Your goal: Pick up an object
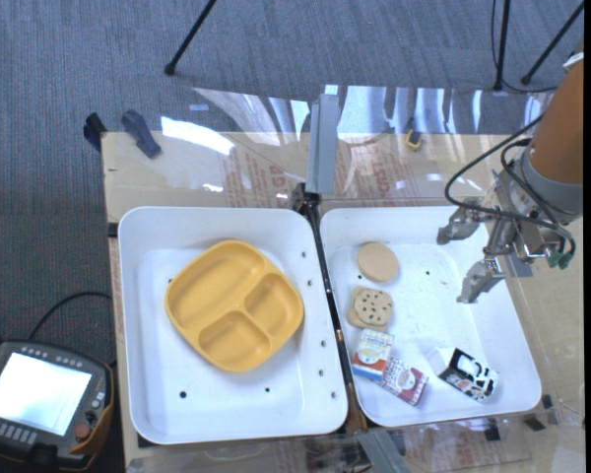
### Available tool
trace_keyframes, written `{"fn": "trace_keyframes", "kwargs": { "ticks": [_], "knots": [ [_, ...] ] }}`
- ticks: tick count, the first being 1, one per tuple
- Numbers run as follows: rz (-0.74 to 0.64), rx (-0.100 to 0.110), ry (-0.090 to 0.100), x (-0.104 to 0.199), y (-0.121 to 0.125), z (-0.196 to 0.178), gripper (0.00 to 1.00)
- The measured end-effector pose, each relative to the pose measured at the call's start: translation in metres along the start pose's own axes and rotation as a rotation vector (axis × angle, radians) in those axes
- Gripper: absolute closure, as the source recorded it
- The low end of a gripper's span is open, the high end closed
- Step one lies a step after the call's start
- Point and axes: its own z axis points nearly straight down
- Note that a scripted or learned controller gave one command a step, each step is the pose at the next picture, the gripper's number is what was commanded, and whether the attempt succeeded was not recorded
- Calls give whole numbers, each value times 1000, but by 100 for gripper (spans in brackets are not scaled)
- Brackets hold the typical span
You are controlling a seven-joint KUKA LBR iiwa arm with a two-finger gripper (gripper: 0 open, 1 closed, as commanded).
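Gripper over right bin, jaws spread, nothing between them.

Landmark: the round tan cracker-like disc (378,261) in the right white bin (527,343). Well left of it, in the left white bin (143,264), a yellow plastic three-compartment plate (234,304). Just below the disc, a chocolate-chip cookie (371,307); further below, a small red-and-white carton (373,354) touching a red patterned packet (405,381). Lower right of the disc, a black-and-white cow-print carton (471,373), long axis slanting down to the right. Right of the disc and above the bin floor, the two-finger gripper (467,259), fingers apart, one (455,227) upper left, one (476,286) lower. Judgement: disc is the nearest pick, lying leftward from the jaws; being round, it offers no preferred grasp axis.
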Motion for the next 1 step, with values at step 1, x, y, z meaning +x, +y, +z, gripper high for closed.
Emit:
{"fn": "trace_keyframes", "kwargs": {
  "ticks": [1],
  "knots": [
    [338,-1,9,34,1,162,0]
  ]
}}
